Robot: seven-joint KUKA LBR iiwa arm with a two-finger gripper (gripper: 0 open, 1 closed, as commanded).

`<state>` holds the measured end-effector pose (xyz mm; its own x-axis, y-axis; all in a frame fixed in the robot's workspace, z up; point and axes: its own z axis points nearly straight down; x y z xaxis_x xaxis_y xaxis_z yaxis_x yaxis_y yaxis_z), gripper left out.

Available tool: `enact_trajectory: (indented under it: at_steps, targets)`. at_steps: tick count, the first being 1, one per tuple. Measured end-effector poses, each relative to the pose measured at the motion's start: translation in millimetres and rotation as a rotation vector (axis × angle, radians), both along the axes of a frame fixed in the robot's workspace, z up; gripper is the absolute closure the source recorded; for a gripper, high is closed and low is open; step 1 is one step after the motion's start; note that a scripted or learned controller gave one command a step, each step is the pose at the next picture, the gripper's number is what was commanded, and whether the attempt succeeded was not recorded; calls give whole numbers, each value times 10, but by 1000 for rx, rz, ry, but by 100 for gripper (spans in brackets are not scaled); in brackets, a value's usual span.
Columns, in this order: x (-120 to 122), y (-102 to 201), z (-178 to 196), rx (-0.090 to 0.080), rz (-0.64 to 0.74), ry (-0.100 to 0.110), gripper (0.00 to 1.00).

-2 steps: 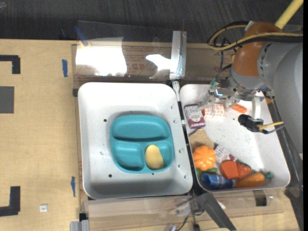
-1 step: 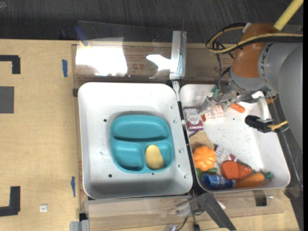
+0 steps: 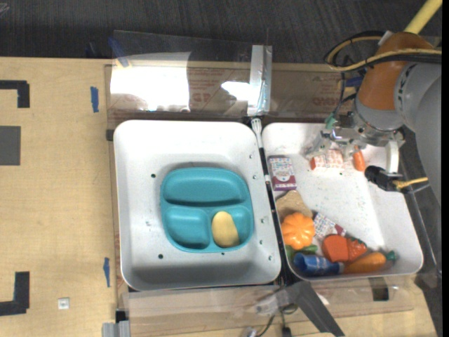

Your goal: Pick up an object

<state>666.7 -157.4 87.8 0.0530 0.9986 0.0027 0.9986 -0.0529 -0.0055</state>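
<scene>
My gripper point(image 3: 342, 137) hangs over the far end of the right bin point(image 3: 393, 216), under the grey arm with its orange band point(image 3: 382, 83). Just below it a small red-and-white packet point(image 3: 327, 161) lies on the bin floor, with a small orange piece point(image 3: 359, 161) beside it. Whether the gripper touches the packet is unclear. Nearer the front of this bin lie a red-and-white carton point(image 3: 282, 173), an orange pumpkin point(image 3: 297, 230), a blue bottle point(image 3: 316, 264), a red-orange toy point(image 3: 338, 248) and a carrot point(image 3: 369, 262).
The left bin point(image 3: 133, 188) holds a teal divided tray point(image 3: 200, 188) with a yellow potato point(image 3: 224, 228) in its near right compartment. A clear plastic sheet point(image 3: 189, 83) stands behind the bins. Cables point(image 3: 351, 48) loop by the arm.
</scene>
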Motion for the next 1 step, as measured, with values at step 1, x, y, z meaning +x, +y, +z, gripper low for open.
enact_trajectory:
  at_steps: [1]
  targets:
    - [-91, 383, 228, 0, 380, -3, 100]
